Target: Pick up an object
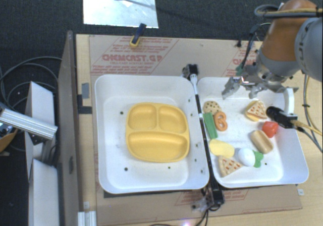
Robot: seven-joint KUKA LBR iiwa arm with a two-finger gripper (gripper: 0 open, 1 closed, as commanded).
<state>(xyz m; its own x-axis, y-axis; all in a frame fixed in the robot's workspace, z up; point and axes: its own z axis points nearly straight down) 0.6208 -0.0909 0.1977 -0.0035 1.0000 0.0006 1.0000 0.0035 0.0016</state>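
End effector (242, 89) was over the far part of the right bin (298, 169), fingers spread apart, with bare white bin floor showing in the gap. Pick candidates were all toy foods in that same bin, none between the fingers. Closest was a pizza wedge (256, 110), just on the near side of the finger toward the view's right. A chocolate-chip cookie (211, 106) lay on the near side of the other finger, toward the divider. An orange pretzel (220, 120) touched the cookie's near edge, and a green stick-shaped veg (210, 125) lay along the divider wall just beside the pretzel. A red tomato-like piece (270, 128) sat right by a hot dog bun (261, 142); couldn't tell if they touched. Near-side cluster: yellow lump (222, 148), white egg (247, 157) with a green piece (258, 160) against it, and a second pizza wedge (228, 166) just on the near side of the yellow lump. Packing was tight there, with neighbours crowding each item. Left bin (113, 169) held one yellow divided tray (157, 131), well apart from the arm. Both bins sat on a cardboard sheet (151, 53) on the table (82, 68).
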